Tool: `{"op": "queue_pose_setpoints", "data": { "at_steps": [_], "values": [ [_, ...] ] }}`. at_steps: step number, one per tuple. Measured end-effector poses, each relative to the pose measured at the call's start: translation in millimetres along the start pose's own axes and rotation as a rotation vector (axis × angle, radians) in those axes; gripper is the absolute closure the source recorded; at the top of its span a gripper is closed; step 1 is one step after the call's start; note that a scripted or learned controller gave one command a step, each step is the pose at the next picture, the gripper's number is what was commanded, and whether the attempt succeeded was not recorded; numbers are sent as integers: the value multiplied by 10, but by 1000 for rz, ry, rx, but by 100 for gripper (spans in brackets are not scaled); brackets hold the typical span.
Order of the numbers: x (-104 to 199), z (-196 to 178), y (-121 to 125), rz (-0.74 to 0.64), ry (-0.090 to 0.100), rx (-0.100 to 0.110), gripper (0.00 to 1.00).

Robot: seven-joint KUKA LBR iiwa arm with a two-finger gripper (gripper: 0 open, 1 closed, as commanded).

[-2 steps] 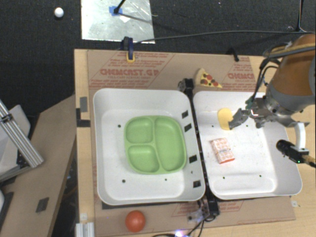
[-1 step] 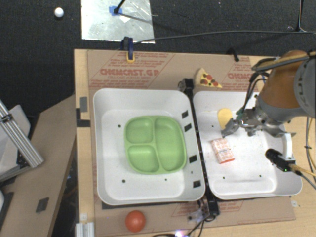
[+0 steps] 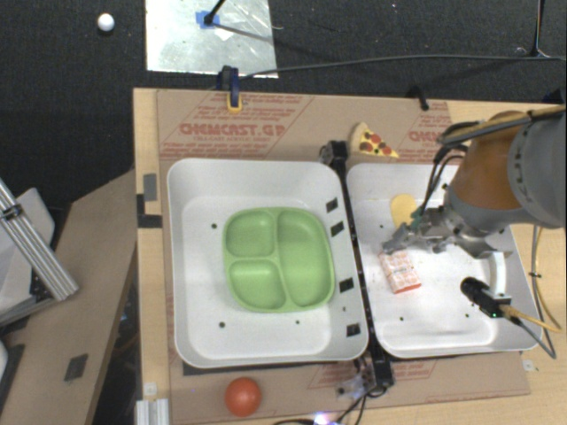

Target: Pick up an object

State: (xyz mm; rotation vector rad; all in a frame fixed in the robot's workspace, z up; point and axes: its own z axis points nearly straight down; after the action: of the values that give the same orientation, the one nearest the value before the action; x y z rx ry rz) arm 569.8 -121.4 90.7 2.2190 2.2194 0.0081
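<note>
- Aluminium profile [image 3: 34,248] at the far left, off the counter, lying at a slant.
- Small white ball [image 3: 106,22] top left on the black surface, well apart from both bins.
- Shiny foil sheet [image 3: 210,22] beyond the counter's far edge, with a blue clamp [image 3: 230,85] at that edge just below it.
- Counter [image 3: 147,282] is covered with brown paper [image 3: 232,131] printed "CHEMCAST GP". Both bins sit on it.
- Left bin [image 3: 190,189]: holds one green divided plate [image 3: 277,259], flat, roughly centred.
- Orange-red ball [image 3: 243,396] on the counter in front of the left bin, outside it, near the front edge.
- Toy pizza slice [image 3: 374,142] on the brown paper behind the bins, near the far left corner of the right bin, outside it.
- Right bin [image 3: 443,319]: two loose items, both in its left half.
  - Yellow piece [image 3: 403,207] toward the far side; too small to identify.
  - Red-and-white packet [image 3: 401,271] lying flat nearer the middle, just on the near side of the yellow piece, apart from it.
- End effector [image 3: 403,239] is over the right bin between the yellow piece and the packet, right above the packet's far edge. Can't tell contact, can't tell whether it's wide or narrow, nothing visibly gripped.
- Arm [image 3: 532,171] comes in from the right, with its orange band [image 3: 483,177] above the bin's far right part.
</note>
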Motion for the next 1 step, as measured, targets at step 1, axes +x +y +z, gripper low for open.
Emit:
{"op": "queue_pose_setpoints", "data": {
  "at_steps": [1],
  "values": [
    [9,-146,30,-1,1,-8,100]
  ]
}}
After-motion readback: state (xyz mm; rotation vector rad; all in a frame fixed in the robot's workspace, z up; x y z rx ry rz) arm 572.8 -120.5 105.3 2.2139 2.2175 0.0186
